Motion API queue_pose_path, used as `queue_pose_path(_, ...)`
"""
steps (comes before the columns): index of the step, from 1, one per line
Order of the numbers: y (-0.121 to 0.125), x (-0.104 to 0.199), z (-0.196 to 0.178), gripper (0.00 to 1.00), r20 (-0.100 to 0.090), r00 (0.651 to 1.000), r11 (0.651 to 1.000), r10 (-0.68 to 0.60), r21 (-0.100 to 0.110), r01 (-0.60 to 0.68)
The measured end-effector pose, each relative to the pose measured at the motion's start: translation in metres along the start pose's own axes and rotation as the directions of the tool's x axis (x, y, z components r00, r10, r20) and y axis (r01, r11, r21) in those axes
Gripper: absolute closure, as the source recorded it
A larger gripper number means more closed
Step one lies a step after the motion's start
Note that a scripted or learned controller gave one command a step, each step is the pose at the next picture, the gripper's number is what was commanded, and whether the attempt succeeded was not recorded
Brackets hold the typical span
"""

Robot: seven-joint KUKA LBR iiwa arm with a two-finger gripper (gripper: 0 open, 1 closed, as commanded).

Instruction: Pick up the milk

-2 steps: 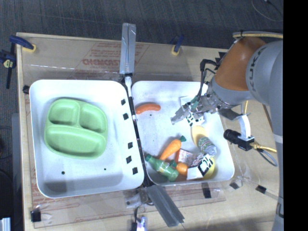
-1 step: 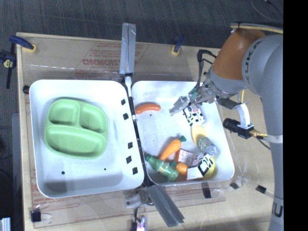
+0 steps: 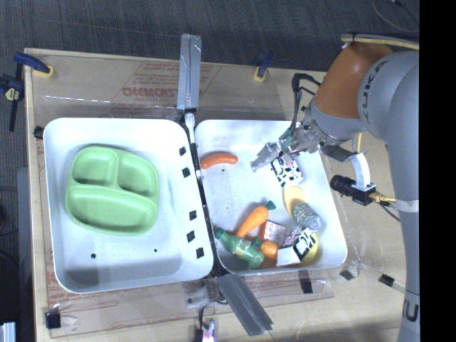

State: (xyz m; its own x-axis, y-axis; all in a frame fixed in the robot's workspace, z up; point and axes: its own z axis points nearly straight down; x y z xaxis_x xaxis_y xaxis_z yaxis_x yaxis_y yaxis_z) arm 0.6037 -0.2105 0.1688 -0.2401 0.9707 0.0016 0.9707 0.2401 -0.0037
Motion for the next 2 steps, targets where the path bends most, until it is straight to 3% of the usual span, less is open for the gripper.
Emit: queue_pose_path(2,0.0,0.0001,0.0,0.0,0.0,1.0,1.0,0.0,0.0,0.0)
